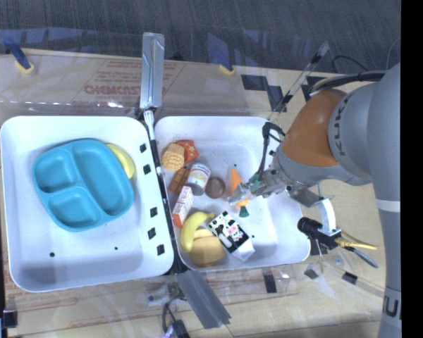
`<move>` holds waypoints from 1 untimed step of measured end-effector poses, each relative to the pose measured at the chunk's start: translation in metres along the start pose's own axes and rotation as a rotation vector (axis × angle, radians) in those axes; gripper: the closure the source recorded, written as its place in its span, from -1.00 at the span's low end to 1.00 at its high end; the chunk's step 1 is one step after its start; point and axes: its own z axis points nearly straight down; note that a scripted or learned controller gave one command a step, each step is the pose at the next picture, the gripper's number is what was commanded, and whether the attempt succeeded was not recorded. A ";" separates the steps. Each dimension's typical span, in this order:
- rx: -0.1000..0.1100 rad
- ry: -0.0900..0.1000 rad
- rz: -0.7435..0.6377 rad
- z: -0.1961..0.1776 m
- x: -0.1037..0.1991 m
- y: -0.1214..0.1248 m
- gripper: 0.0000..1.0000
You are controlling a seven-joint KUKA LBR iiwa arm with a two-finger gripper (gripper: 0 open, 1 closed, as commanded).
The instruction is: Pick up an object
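Grey arm (381, 132) with a rounded orange band (311, 129), black cable, metallic pincer (257, 186).

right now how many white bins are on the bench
2. The left bin holds a blue divided tray; the right bin holds the mixed food items, with the gripper reaching into it.

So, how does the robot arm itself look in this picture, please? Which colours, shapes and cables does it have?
The arm is made of thick, rounded grey segments, with a bulging orange band above the wrist. A thin black cable loops beside the wrist. The gripper is a small metallic grey assembly, much slimmer than the arm. I see no readable markings on it.
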 end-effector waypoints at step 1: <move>-0.007 -0.002 0.333 -0.100 0.020 0.044 1.00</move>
